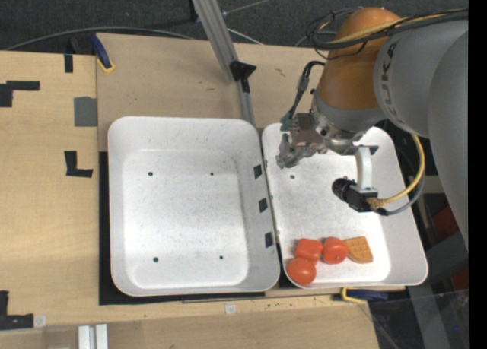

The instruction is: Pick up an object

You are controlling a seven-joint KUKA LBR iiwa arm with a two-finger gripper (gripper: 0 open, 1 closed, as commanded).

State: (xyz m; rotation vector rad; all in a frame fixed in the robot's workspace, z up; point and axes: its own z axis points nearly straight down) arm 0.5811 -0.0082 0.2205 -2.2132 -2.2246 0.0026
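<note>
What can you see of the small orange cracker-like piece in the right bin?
The small orange, roughly square cracker-like piece lies flat on the floor of the right shallow white bin, in its near end. It looks thin and matte, tan-orange, with faint surface dots. Its left edge sits against, or nearly against, the nearest of three rounded red tomato-like pieces; contact is hard to confirm. The gripper is far from it, up at the bin's far left end.

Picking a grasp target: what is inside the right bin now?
In the right bin, three red pieces and an orange-tan piece sit clustered at its near end. The gripper hangs over its far end; the arm covers the floor there.
</note>
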